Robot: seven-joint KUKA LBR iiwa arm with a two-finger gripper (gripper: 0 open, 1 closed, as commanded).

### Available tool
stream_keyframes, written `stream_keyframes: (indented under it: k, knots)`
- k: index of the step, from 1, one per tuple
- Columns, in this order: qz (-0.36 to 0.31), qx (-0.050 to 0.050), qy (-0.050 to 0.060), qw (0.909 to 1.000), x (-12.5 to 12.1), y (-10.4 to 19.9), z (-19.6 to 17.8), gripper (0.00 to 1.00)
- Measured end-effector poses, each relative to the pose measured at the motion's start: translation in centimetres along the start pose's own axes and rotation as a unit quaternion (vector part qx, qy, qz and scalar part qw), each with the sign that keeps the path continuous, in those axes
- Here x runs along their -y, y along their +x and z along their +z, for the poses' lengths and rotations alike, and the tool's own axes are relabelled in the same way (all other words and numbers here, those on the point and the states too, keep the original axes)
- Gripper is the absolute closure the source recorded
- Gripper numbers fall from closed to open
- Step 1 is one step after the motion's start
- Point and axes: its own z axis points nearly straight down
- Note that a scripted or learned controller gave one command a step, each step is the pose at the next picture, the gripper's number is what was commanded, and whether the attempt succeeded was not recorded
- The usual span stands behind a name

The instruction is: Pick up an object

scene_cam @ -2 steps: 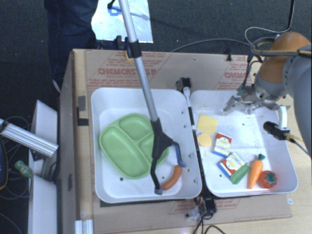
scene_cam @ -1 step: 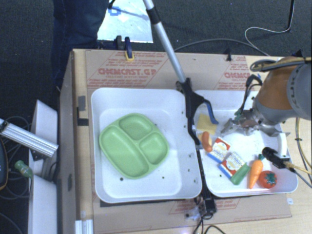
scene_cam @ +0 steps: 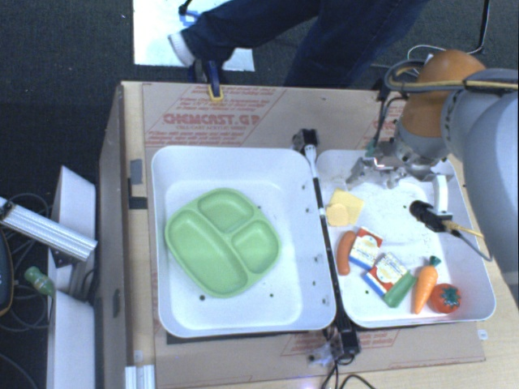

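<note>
Hovering over the far end of the right bin: gripper, spread or pressed together impossible to tell. Lying near it by the divider: yellow wedge, probably light, stiff, smooth; best pinched across its flat sides. Nearer the front: carrot, likelier to roll.

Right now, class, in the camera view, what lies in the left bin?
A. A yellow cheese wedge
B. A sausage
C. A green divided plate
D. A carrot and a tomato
C: the green divided plate lies alone in the left bin, while the carrot, tomato, yellow cheese wedge and sausage all lie in the right bin.
</note>
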Motion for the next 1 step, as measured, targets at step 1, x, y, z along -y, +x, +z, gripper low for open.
stream_keyframes:
  k: [1]
  knots:
    - [0.001, 0.000, 0.001, 1.0000, 7.02, 4.14, 0.06, 0.00]
